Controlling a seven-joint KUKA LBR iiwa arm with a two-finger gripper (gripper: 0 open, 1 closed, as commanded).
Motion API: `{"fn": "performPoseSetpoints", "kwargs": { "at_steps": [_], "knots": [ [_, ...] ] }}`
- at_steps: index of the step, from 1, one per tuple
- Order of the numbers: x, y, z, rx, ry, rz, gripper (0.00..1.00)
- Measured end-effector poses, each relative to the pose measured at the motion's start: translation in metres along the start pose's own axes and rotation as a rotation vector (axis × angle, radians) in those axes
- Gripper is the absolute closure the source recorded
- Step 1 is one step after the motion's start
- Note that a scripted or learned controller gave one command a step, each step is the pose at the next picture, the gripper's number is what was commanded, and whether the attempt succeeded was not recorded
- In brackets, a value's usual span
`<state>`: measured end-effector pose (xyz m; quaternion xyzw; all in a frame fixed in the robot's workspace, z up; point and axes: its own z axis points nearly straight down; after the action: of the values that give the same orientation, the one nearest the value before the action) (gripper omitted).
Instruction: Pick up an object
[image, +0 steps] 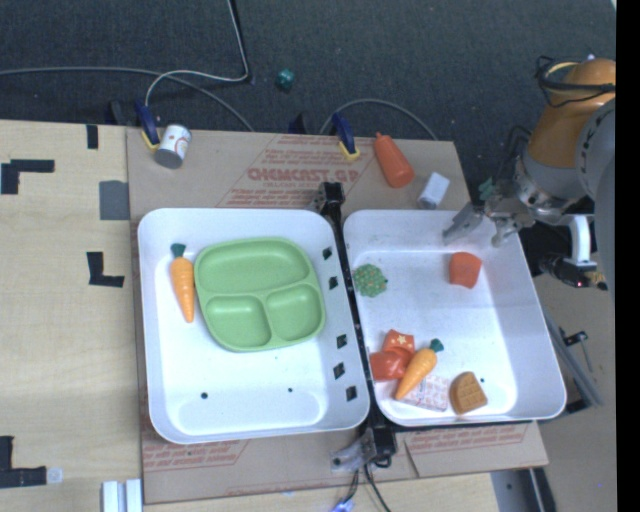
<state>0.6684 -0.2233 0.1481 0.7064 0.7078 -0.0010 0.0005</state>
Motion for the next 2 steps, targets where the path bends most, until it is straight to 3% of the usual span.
{"fn": "performPoseSetpoints", "kwargs": {
  "at_steps": [1,2],
  "knots": [
    [0.001,0.000,0.030,0.002,0.000,0.000,0.00],
    [0.000,-0.018,0.057,0.001,0.000,0.000,0.00]
  ]
}}
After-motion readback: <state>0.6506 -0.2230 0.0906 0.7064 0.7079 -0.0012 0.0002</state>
